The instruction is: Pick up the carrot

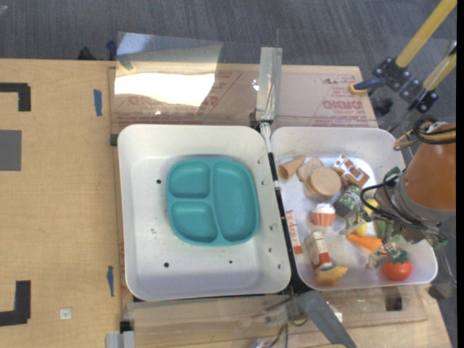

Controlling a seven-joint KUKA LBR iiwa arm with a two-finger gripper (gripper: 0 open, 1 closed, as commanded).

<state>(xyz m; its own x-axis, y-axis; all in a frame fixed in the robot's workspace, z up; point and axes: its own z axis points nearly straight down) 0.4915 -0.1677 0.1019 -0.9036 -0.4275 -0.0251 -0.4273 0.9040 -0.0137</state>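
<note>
Carrot (365, 241) lies loose on the right bin (428, 275) floor just beside the gripper (388, 232), tomato (397, 269) close below it; you can't tell the finger state, so lift not yet done.

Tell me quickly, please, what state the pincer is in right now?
Pincer: cannot be told; it sits low in the right bin by the carrot, which lies on the bin floor.

Carrot (365, 242) in right bin (420, 278) (beside tomato (397, 270))
</note>
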